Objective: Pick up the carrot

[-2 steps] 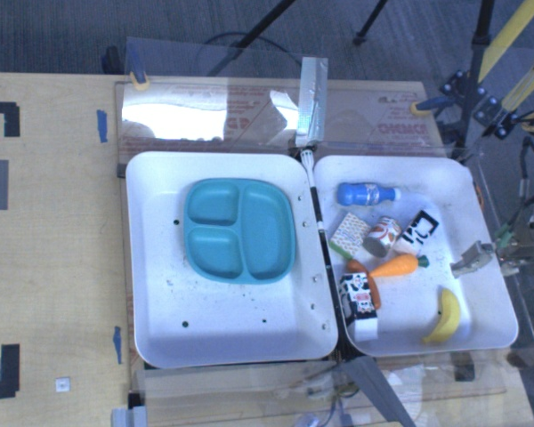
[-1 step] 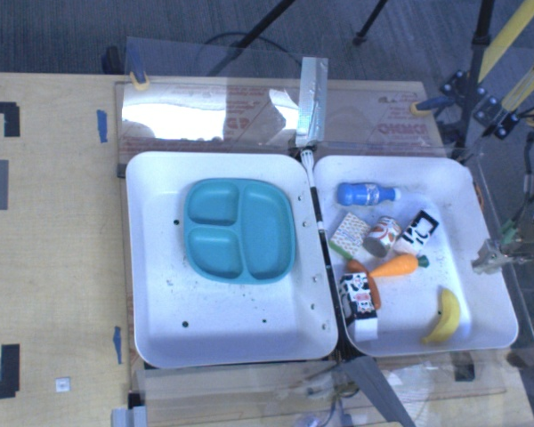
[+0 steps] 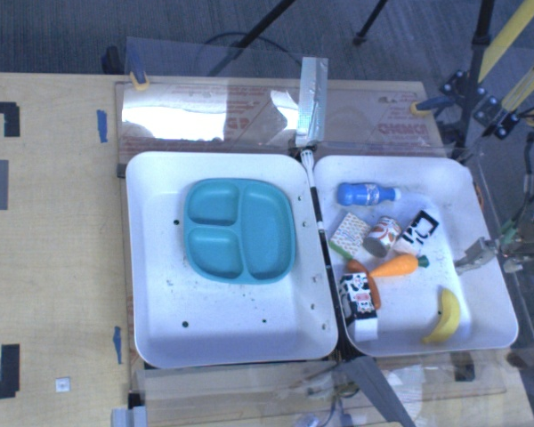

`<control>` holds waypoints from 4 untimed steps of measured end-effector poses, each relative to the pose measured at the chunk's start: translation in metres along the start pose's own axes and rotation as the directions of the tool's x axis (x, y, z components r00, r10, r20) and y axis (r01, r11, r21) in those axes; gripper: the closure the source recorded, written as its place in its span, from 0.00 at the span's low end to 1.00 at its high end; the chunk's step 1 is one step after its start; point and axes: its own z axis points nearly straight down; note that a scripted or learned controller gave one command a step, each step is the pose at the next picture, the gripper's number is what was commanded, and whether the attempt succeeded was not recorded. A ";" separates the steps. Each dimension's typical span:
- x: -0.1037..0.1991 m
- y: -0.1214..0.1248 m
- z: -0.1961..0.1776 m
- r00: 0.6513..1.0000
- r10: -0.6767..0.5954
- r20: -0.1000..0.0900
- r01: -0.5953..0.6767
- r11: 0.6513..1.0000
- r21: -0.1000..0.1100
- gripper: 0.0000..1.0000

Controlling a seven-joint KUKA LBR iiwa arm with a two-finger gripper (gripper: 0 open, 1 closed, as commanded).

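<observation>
Pincer: the grey metal gripper (image 3: 477, 254) sits at the right rim of the right-hand shallow white bin (image 3: 489, 314); whether it is released or clenched cannot be told, it is too small and blurred.
Carrot: the orange plastic carrot with a green tip (image 3: 396, 266) lies on that bin's floor, near its middle, apart from the pincer and toward the bin's inner wall from it.
Long axis: it runs roughly across the bin, green end toward the pincer, thin end toward the inner wall.
Judgement: only 1 arm is here, so the reach goes from the rim inward across the bin, and the jaws would best close across the carrot's width.
Around the carrot: a yellow plastic banana (image 3: 443, 317) nearer the front rim; a small black-and-white carton (image 3: 360, 296) just beside the thin end; a blue plastic bottle (image 3: 367, 194) toward the back rim.
Beyond: a teal divided plate (image 3: 240, 230) in the left-hand white bin (image 3: 151, 310).
</observation>
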 end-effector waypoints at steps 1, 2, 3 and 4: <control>0.065 0.072 0.053 0.994 -0.111 0.001 0.111 0.994 -0.002 0.00; 0.113 0.027 0.105 0.992 -0.130 0.002 0.130 0.992 -0.002 0.00; 0.114 0.049 0.108 0.988 -0.152 0.002 0.152 0.988 -0.005 0.00; 0.114 0.051 0.097 0.989 -0.151 0.004 0.151 0.988 -0.011 1.00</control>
